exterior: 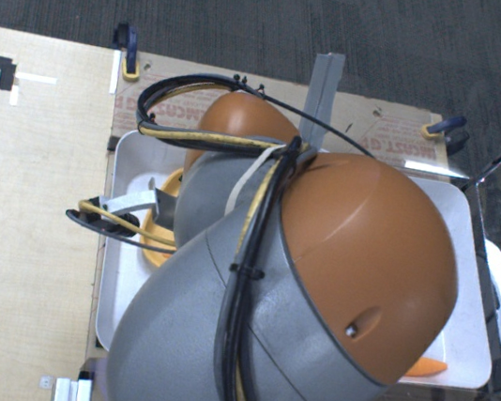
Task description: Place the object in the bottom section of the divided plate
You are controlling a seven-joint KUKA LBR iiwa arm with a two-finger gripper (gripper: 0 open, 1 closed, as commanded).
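The gripper lies hidden beneath the arm's (311, 291) own grey and orange bulk, so I cannot tell its state, nor whether anything is held; the arm leans over the white bin (119, 220), with cables (114, 220) looping out to the left above the wooden tabletop (21, 204). A yellow sliver (170, 186) beside the arm is probably the divided plate's rim, though its sections cannot be made out. A small orange piece (427, 367) at the bin's lower right edge may be the object; it looks like light, stiff, smooth plastic, liable to slip, so I would judge a pinch across its narrow middle safest.
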